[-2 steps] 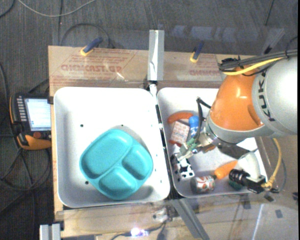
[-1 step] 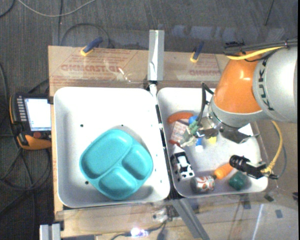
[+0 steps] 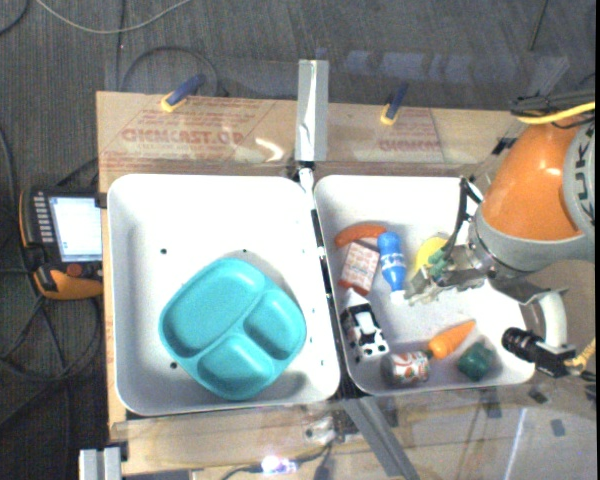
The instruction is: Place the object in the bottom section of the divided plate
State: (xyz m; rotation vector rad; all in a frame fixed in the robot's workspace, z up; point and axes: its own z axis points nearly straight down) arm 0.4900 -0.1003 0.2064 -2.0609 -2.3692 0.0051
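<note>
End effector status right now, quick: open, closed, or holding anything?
End effector: cannot be told; it sits low over the right bin by the yellow object, with nothing visibly in its grip.

The grey arm (image 3: 540,203) with its orange band is reaching in from the right, wrist angling down and leftward, and the gripper (image 3: 427,280) is hanging low at its end.

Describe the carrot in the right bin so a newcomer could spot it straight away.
Start at the right bin, the one the arm reaches into. Along its near edge lie a small can, the carrot and a dark green block. The carrot is the only orange, tapered piece there, lying tilted between those two.
</note>
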